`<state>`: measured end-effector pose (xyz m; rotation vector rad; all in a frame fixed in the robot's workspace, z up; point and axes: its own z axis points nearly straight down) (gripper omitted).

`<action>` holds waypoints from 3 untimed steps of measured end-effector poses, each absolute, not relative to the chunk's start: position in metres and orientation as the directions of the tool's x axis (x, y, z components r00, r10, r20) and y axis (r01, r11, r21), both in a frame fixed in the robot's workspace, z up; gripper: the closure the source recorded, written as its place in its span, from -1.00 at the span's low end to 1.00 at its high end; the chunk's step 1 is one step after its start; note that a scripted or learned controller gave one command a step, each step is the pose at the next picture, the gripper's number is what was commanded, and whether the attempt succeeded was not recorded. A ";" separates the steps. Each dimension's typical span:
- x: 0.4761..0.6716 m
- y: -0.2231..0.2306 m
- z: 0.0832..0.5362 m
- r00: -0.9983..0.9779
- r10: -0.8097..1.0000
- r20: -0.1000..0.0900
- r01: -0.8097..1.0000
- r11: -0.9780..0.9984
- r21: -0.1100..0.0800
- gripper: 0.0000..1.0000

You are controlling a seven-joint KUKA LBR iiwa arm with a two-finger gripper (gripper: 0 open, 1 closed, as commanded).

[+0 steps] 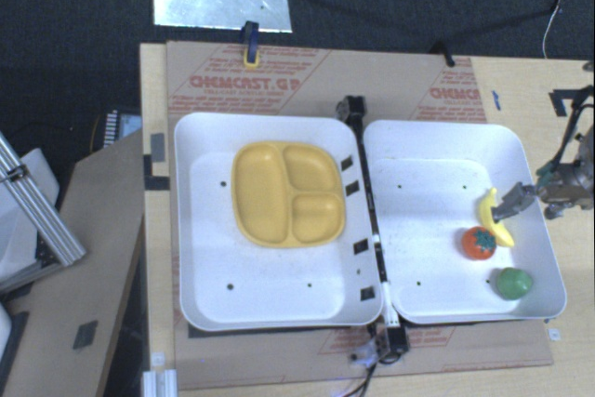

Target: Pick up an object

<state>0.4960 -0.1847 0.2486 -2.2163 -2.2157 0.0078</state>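
Note:
In the right bin (437, 167), near its right wall, lie three small objects. A yellow banana (492, 220) lies at a slant, a red tomato-like fruit (479, 243) touches its lower left side, and a green ball (512, 283) rests in the front right corner. My gripper (517, 200) reaches in from the right edge, its grey tip right over the banana's upper end. Nothing is visibly lifted; all three objects rest on the bin floor.
The left bin (200, 200) holds a yellow divided plate (286, 193). A black divider with clips (364, 200) runs between the bins. Cardboard (279, 79) lies under both bins, with a yellow clamp (251, 46) at the back.

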 end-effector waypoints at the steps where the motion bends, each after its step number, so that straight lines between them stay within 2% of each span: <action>1: 0.498 -0.184 0.254 -0.003 1.000 -0.001 1.000 0.003 0.002 -1.00; 3: 0.486 -0.189 0.164 0.000 1.000 0.001 1.000 0.000 -0.002 -1.00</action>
